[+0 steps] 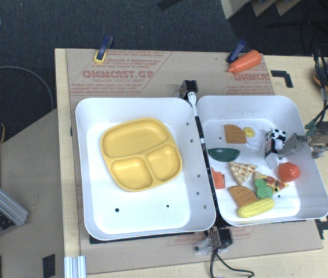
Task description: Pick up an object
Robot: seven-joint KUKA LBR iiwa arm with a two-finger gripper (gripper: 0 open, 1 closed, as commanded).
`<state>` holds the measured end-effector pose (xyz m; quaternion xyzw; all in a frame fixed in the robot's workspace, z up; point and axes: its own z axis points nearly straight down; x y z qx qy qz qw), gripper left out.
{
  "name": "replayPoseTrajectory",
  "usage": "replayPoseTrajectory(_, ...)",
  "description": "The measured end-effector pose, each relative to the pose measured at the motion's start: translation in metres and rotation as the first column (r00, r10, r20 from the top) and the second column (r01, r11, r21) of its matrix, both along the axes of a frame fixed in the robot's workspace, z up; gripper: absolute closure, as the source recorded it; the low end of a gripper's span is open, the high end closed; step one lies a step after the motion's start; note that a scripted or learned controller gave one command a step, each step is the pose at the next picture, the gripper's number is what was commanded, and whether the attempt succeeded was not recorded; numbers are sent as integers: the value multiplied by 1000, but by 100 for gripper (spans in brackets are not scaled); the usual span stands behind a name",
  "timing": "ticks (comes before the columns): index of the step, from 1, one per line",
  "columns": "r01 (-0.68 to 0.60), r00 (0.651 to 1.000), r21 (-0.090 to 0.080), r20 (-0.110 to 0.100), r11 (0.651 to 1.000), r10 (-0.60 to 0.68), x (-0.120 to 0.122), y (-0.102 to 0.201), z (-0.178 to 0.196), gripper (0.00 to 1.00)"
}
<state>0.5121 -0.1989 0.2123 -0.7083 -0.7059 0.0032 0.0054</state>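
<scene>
Fingers [284,146]: at right edge of right bin, reaching in from the right, low over the bin's right side; spread or pressed together cannot be told, nothing seen between them.
Right bin [309,196]: white, shallow, crowded with small toy foods.
Black-and-white toy [276,138]: just left of the fingers, touching or nearly so.
Red tomato [289,171]: just below the fingers, apart from them.
Corn cob [256,208]: yellow, near front wall.
Pizza slice [243,171]: mid-bin, below dark green leaf [223,153].
Toast piece [234,134]: near back, beside a yellow bit.
Left bin [88,155]: white, holding yellow divided plate [141,153], three compartments, lying flat.
Table [152,68]: tan board with red lettering; orange carrot [246,61] at back edge, outside the bins.
</scene>
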Motion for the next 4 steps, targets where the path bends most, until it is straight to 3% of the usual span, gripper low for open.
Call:
replayPoseTrajectory(1,-4,1000,-4,13,1000,4,3,0,6,0)
replayPoseTrajectory(2,-3,1000,0,5,1000,3,3,4,-57,0)
replayPoseTrajectory(4,-2,1000,-5,20,1000,2,8,5,-125,0)
